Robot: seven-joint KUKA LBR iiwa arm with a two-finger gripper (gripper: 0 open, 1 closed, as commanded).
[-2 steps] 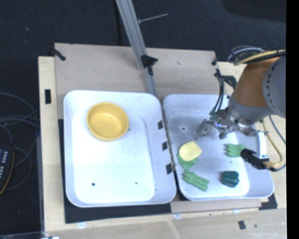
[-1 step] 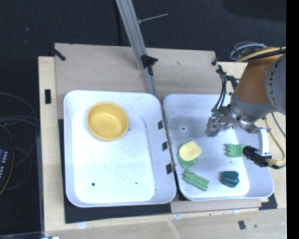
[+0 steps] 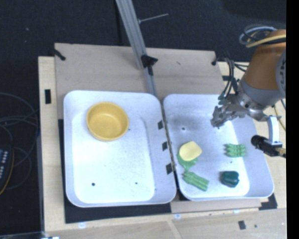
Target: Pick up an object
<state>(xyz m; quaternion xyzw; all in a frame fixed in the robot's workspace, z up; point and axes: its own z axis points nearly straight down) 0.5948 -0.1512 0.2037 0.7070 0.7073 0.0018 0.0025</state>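
The likeliest pick, a pale yellow rounded piece (image 3: 189, 151) with a green underside, lay in the right bin (image 3: 209, 106) near its left wall, with three green items close by. The jaws (image 3: 218, 121) hung above bare bin floor up and right of it, gripping nothing that I could see, their opening too blurred to judge. It looked like the approach step; next they needed to shift over the piece and descend.

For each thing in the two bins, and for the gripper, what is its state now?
yellow bowl: upright, in left bin, mouth up.
yellow-green piece: lying in right bin, near divider.
light green piece: lying free.
long green piece: lying near front rim.
dark green piece: lying free.
gripper: above right bin, holding nothing visible.
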